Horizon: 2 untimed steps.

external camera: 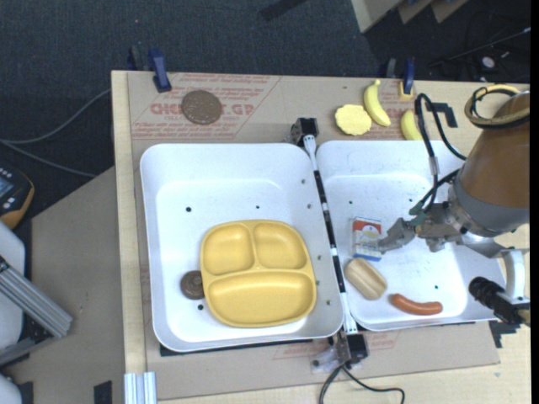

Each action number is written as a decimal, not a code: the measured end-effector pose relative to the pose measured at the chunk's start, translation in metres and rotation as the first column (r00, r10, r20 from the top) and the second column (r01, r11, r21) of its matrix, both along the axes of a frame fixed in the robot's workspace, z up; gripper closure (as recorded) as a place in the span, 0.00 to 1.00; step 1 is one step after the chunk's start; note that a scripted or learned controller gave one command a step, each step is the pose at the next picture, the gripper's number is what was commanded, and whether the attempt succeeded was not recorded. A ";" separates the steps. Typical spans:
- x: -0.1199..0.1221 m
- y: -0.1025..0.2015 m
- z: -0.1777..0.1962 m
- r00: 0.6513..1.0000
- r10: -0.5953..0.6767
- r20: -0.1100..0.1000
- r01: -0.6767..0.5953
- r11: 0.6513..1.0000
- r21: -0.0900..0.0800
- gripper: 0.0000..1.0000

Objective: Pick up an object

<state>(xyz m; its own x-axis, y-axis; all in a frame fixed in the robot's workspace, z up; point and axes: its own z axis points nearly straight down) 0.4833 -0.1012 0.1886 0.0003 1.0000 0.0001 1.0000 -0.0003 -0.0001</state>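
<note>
In the right bin lie a small red, white and blue packet, a tan bread roll and a red sausage. My gripper reaches in from the right and hangs low over this bin. Its tip is at the packet's right edge, just above the roll. I cannot tell whether it touches the packet. Nothing shows in its grasp.
The left bin holds a yellow divided plate with a brown round piece at its left side. Behind the bins on the bench lie a brown disc, a yellow slice and two bananas. A black cable loops over the right bin's far side.
</note>
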 end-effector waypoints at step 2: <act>-0.001 0.007 -0.101 1.000 -0.002 0.009 0.002 1.000 0.000 0.00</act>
